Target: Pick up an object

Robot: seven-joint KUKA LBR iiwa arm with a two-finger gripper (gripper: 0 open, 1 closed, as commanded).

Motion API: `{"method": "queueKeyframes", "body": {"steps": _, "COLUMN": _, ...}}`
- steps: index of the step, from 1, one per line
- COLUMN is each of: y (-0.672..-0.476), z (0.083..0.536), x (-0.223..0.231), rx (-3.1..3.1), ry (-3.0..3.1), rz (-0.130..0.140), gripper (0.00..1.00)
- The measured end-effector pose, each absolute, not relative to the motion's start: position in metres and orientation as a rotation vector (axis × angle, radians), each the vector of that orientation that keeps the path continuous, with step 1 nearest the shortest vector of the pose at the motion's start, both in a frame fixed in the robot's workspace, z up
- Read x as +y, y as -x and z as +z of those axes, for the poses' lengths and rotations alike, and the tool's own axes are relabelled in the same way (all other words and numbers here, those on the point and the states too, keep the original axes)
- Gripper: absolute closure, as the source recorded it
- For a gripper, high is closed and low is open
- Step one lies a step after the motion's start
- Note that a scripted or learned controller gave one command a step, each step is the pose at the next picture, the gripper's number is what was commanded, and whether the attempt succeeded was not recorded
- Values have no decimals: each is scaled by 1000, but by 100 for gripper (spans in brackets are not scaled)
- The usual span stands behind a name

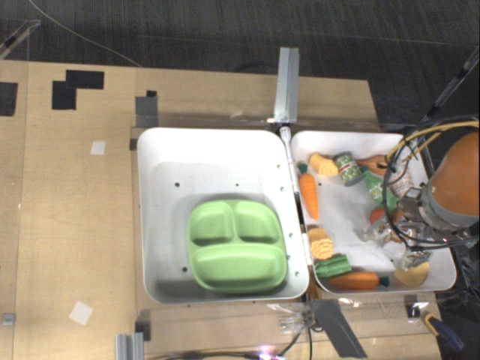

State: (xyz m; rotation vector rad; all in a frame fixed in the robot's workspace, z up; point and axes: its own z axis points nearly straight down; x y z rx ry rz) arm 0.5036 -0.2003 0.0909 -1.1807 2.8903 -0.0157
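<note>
The right bin [352, 136] holds several toy foods. An orange carrot [308, 193] lies along its left wall, with a yellow piece [324, 163] and a green can [346, 168] near the back. A ridged yellow piece [321, 241], a green vegetable [332, 265] and an orange piece [354, 280] sit at the front. My gripper [385, 229] hangs low over the bin's right half, beside a small red piece [376, 215] and just behind a beige piece [412, 275]. Cables and the wrist hide what lies under it.
The left bin [157, 201] holds a green divided plate [236, 244] in its front half. A metal post [287, 85] stands behind the wall between the bins. The arm's orange band [459, 177] and its cables overhang the right bin's right edge.
</note>
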Motion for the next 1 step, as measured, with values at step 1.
{"method": "queueKeyframes", "body": {"steps": 1, "y": -502, "z": 91, "x": -196, "rx": 2771, "ry": 1440, "rz": -24, "gripper": 0}}
